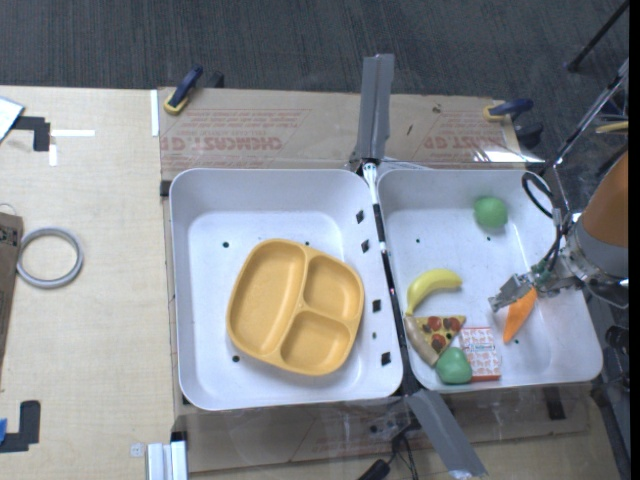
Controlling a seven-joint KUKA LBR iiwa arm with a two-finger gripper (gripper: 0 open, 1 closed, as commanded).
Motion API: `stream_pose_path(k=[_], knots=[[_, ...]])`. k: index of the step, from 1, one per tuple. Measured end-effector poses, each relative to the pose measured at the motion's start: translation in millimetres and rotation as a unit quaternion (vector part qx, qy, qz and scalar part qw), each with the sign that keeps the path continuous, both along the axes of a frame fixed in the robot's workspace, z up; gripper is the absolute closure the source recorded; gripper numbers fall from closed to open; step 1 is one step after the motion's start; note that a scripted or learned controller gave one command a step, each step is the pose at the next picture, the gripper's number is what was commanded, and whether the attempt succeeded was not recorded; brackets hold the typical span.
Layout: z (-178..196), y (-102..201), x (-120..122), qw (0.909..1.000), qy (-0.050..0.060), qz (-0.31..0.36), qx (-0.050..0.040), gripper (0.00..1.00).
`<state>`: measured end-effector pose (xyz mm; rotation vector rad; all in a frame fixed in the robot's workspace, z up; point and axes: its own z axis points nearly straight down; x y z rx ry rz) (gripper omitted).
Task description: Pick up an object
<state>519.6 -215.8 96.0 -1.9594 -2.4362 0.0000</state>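
Your gripper (520,293) is closed on the orange carrot (518,316) in the right bin (560,363). Left of the fingers lie a banana (432,286), pizza slice (436,332) and small box (481,354); the bin's right wall stands close behind them.

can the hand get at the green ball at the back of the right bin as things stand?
Probably yes. The green ball sits alone near the right bin's back wall, with bare floor around it. The hand is low by the carrot, with nothing between them, so a short move back should reach it.
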Motion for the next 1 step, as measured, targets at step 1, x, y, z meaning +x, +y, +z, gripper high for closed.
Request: stream_pose_path(k=[1], knots=[[6.9,-0.9,-0.8,1.0,0.001,-0.001,-0.0006,1.0]])
